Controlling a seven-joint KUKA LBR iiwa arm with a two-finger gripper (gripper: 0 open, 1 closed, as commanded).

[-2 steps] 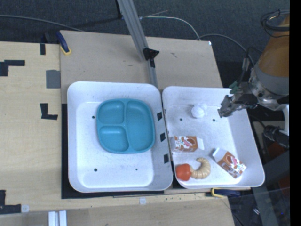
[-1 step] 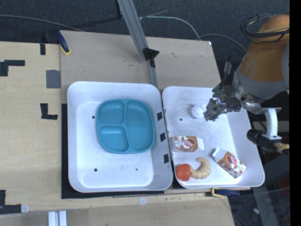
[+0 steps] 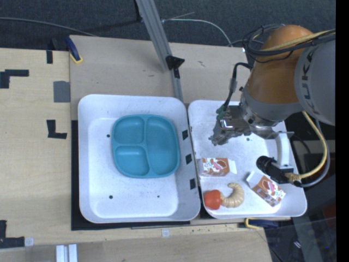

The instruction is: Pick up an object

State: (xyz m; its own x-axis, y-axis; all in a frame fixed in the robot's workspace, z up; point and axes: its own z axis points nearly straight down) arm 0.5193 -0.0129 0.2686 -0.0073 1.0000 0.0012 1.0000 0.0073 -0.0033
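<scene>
My gripper hangs over the upper middle of the right bin, fingers pointing down toward the bin floor with nothing visible between them. Below it lies a flat snack packet with a red picture. Further toward the front sit a red tomato and a tan croissant, touching each other. A small carton with red print lies at the right front of the bin.
The left bin holds a teal divided plate. A metal pole slants in from the top toward the bins' shared edge. The arm's grey and orange body covers the right bin's far right side.
</scene>
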